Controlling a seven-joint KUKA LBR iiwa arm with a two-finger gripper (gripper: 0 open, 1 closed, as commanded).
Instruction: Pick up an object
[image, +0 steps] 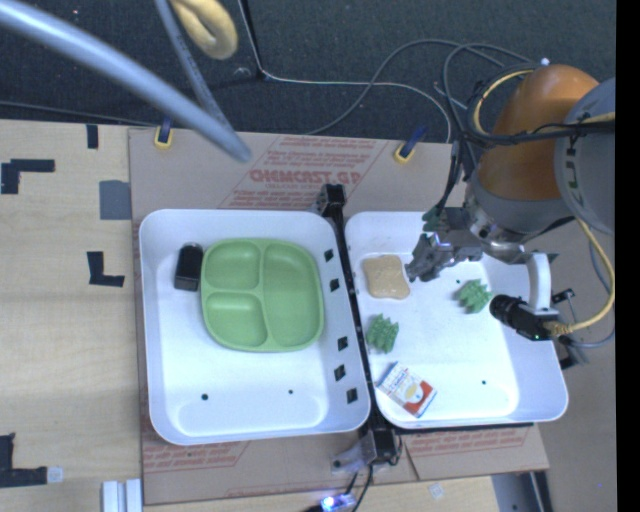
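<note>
Bread-like tan piece (385, 277) lies in the right bin (500, 400), against its left wall, long axis running near to far. The gripper (432, 258) hangs just right of it, slightly farther back, so the coming move likely runs left and down. Whether the fingers are open or closed cannot be told. Two green toys (382, 332) (473, 295) and a red-and-white packet (407, 391) share that bin. The left bin (165, 330) holds a green divided plate (263, 295) and a black block (188, 267).
</note>
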